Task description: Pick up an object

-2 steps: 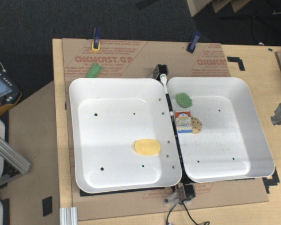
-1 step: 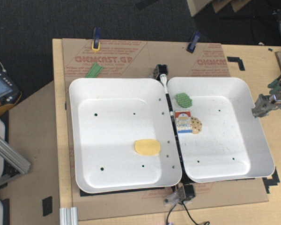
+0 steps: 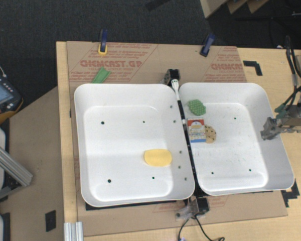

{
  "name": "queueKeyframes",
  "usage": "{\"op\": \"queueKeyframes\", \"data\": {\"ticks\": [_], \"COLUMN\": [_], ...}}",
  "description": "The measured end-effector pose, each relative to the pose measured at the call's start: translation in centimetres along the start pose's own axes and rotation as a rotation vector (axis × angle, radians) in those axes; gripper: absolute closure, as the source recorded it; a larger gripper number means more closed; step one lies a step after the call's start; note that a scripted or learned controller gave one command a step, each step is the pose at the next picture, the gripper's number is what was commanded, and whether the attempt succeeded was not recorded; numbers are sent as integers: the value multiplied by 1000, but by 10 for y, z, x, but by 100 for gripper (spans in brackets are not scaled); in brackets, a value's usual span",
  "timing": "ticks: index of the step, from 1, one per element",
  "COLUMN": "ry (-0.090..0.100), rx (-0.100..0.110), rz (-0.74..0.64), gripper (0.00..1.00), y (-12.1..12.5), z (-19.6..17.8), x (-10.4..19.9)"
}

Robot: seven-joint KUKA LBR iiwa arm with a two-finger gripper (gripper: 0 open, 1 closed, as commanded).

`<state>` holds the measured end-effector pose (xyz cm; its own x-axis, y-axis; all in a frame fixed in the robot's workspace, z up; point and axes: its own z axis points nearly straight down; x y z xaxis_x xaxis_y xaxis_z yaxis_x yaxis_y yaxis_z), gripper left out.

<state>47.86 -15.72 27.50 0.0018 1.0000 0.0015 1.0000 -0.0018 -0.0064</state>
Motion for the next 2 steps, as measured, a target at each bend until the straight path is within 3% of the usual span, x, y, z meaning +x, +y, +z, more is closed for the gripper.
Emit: {"op": "queueKeyframes", "data": {"ticks": [1,2], "ry": [1,-1], "rx": [-15,0], "rz": [-16,-4], "gripper": [100,100], "y": [1,0], "z": [-71,-8], "x": [143,157]}}
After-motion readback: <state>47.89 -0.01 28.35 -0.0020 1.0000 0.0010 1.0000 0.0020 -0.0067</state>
